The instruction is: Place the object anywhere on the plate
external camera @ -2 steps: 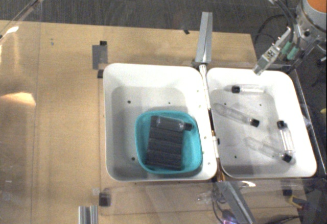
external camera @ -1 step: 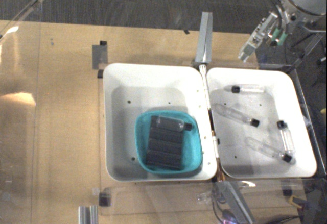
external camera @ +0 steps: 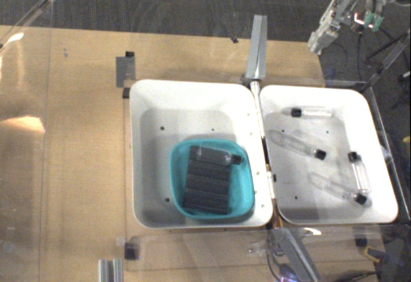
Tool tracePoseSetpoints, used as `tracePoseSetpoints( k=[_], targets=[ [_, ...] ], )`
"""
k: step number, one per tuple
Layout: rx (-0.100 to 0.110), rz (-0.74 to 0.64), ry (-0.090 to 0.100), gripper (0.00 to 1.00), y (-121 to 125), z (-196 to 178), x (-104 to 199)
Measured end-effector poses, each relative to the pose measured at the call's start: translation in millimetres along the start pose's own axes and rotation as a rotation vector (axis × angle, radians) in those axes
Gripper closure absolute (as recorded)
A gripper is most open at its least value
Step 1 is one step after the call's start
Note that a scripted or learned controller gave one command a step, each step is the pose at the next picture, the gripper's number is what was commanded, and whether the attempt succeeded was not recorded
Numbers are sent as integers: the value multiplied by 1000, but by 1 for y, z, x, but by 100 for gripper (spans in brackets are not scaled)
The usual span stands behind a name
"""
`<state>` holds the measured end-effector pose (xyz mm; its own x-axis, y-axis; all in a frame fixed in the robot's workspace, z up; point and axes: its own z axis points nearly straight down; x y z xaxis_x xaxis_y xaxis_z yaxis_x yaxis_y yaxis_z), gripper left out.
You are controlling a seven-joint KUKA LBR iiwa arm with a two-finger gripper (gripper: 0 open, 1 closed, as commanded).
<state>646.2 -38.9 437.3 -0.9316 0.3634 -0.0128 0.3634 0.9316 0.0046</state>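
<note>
Camera view: gripper hangs above the bins, jaw state cannot be told. One vial lies well below and left of it on the teal plate. Placement judged complete; four vials remain nearer, below it.

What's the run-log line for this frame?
gripper: above bench, outside bins | teal square plate: left bin, holds black ridged rack and clear black-capped vial
</note>
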Motion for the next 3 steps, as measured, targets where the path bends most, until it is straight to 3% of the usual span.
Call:
tracePoseSetpoints(
  k=[2,3],
  targets=[
    [-4,-152,0,100,121,-1,31],
    [-2,-324,1,100,89,0,18]
  ],
)
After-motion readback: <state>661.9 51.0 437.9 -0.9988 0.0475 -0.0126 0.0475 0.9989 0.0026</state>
